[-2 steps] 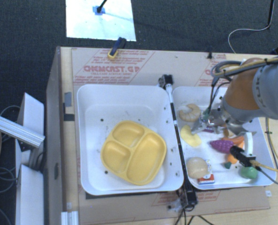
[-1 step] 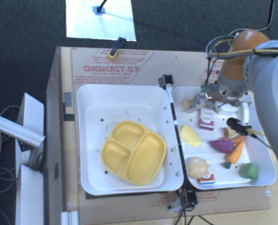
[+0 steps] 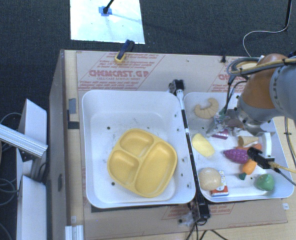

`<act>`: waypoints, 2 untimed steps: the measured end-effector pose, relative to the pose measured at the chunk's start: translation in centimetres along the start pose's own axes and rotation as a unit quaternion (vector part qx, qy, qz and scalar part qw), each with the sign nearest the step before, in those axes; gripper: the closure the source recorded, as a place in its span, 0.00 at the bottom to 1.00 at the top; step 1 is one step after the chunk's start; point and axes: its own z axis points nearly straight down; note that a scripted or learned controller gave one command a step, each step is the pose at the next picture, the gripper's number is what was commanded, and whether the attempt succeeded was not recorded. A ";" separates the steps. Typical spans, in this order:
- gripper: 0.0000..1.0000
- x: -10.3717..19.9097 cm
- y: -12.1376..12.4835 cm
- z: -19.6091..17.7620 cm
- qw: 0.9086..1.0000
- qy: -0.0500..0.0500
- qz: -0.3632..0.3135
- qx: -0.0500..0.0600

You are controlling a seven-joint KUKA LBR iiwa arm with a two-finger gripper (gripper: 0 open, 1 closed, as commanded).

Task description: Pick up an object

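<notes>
The right bin [image 3: 280,134] holds several toy foods. A tan croissant [image 3: 207,107] lies at the back, a yellow lemon-like piece [image 3: 203,145] near the left wall and a purple piece [image 3: 236,155] in the middle. Toward the front are an orange carrot [image 3: 249,166], a green piece [image 3: 264,182] and a cream bun [image 3: 211,178] with a small red and white item [image 3: 219,190] beside it. My gripper [image 3: 220,125] is low in this bin, between the croissant and the lemon-like piece, over a small pink item [image 3: 219,134]. Its tips are blurred among dark parts.
The left bin [image 3: 95,109] holds a yellow divided plate [image 3: 142,161]. A black divider rail [image 3: 186,129] runs between the bins. The grey arm [image 3: 268,91] with its cables crosses the right bin's back right. A yellow-handled tool [image 3: 123,51] lies on the board behind the bins.
</notes>
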 end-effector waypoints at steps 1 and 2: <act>0.00 -0.6 -5.5 0.0 1.000 0.000 0.001 0.000; 0.00 -3.1 -9.1 0.0 1.000 0.000 0.001 0.000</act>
